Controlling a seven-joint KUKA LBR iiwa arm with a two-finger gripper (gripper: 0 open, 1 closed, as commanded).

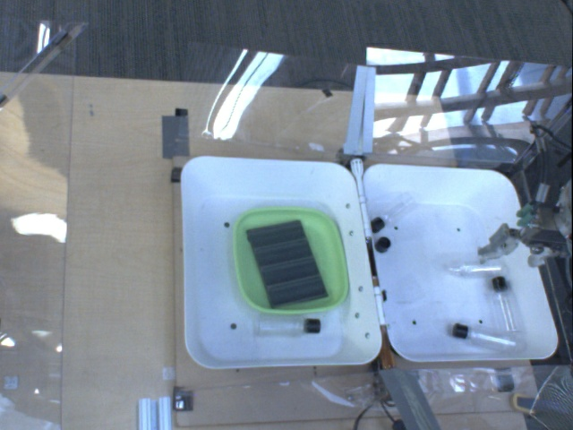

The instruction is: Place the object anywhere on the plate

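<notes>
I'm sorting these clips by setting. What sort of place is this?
Likely a robotics lab test bench: two white bins on a wooden bench, a green plate, clear vials, and a gripper.

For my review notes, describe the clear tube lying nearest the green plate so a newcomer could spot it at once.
Start at the left white bin, which holds the green plate with a dark ribbed block on it. Just below the plate's front edge lies a clear tube, on its side, black cap pointing right. It sits by itself in this bin; the other tubes lie in the right bin.
</notes>
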